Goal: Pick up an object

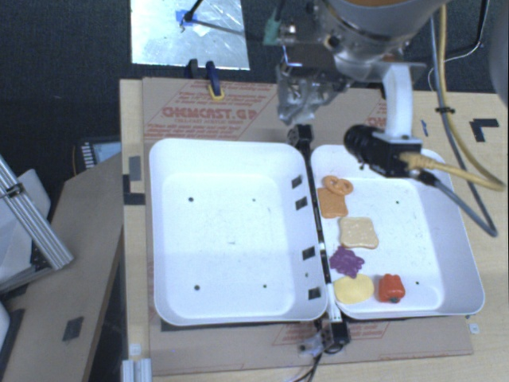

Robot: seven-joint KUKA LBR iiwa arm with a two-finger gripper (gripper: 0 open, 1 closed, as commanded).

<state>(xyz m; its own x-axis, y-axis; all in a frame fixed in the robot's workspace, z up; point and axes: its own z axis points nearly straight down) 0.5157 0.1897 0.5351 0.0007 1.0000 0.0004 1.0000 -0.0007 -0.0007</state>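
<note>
In the camera view the gripper (299, 106) hung above the far end of the divider between the bins, its pincer state impossible to tell, so approach seemed underway; next it needed lowering onto the pretzel (337, 186) in the right bin (445, 237).

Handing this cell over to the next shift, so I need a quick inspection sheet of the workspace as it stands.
Surface: two white bins side by side on the bench; left bin, right bin.
Job's things: along the right bin's left side, a pretzel, orange slab, toast slice, purple piece, yellow disc and red pepper-like toy.
Clutter: nothing seen inside the bins.
End effector: above the bins' far edge near the divider, nothing seen in it.
Cables: tan hose and grey cables across the right bin's far corner.
Surroundings: foil sheet beyond the bench.
</note>
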